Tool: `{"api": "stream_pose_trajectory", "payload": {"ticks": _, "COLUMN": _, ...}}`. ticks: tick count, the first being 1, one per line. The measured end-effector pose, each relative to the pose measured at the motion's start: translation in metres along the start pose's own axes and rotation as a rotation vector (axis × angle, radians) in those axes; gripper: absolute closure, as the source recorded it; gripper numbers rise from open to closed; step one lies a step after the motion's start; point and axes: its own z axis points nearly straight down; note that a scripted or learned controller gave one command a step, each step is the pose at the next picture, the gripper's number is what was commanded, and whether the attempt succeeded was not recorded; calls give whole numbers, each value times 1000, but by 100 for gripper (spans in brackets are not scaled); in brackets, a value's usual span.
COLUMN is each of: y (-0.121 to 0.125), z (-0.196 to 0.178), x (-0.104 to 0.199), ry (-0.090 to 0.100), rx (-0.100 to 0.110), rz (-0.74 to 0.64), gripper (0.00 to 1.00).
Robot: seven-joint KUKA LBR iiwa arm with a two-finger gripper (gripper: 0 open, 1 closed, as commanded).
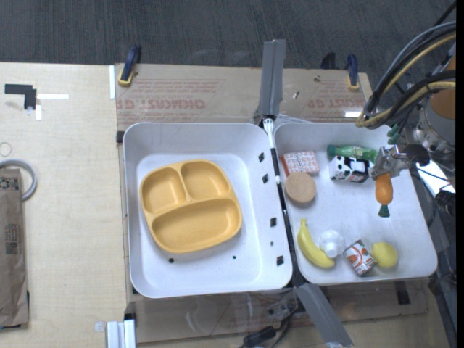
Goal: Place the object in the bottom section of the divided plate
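I am hanging my tool [384, 171] over the far right part of the right bin [424, 259], and its fingers are closing on the top of a toy carrot [383, 193], which is dangling upright above the bin floor. The divided plate [191, 206] is lying in the left bin [138, 216], its wide bottom section facing the near edge. Just left of my tool a black-and-white toy cow [349, 169] and a green bottle [351, 151] are lying; further left are a pink packet [300, 163] and a round brown cookie [300, 188]. Along the near edge are resting a banana [312, 246], a clear cup [330, 242], a small can [359, 258] and a lemon [385, 254].
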Motion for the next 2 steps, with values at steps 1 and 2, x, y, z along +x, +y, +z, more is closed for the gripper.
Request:
{"api": "stream_pose_trajectory", "payload": {"ticks": 1, "y": -45, "z": 29, "x": -24, "ry": 0, "rx": 0, "rz": 119, "gripper": 100}}
{"api": "stream_pose_trajectory", "payload": {"ticks": 2, "y": -45, "z": 29, "x": -24, "ry": 1, "rx": 0, "rz": 119, "gripper": 0}}
